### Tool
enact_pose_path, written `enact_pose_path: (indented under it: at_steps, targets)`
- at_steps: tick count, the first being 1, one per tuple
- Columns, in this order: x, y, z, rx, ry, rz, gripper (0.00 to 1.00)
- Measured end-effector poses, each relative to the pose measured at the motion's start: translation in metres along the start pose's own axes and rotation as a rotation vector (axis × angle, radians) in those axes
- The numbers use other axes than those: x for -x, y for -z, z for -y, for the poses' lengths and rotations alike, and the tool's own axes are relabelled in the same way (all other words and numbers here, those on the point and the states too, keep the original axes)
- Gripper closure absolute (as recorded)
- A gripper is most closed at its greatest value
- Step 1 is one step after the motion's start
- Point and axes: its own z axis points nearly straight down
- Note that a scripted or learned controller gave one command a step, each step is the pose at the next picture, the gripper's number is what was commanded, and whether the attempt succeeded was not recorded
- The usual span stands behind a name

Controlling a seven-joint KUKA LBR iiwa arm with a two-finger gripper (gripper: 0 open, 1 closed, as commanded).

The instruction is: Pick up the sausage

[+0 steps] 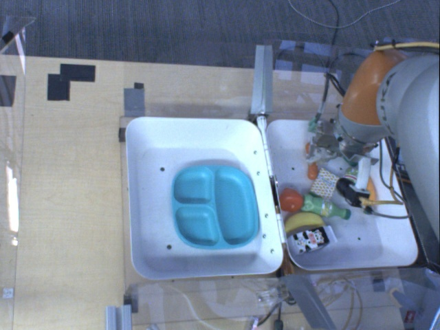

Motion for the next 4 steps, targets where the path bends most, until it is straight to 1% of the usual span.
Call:
enact_pose_path:
  at_steps: [1, 2, 3, 4]
  targets:
    - [-0.086, 0.075, -0.028, -0.029, 0.555, -0.008, 1.0]
    - [-0.086, 0.075, -0.028, -0.03, 0.555, -0.008, 0.0]
    - [-0.034, 0.077, 0.036, -0.03, 0.558, -0.007, 0.0]
    - [-0.001, -0.019, 0.01, -0.021, 0.663, -0.008, 0.0]
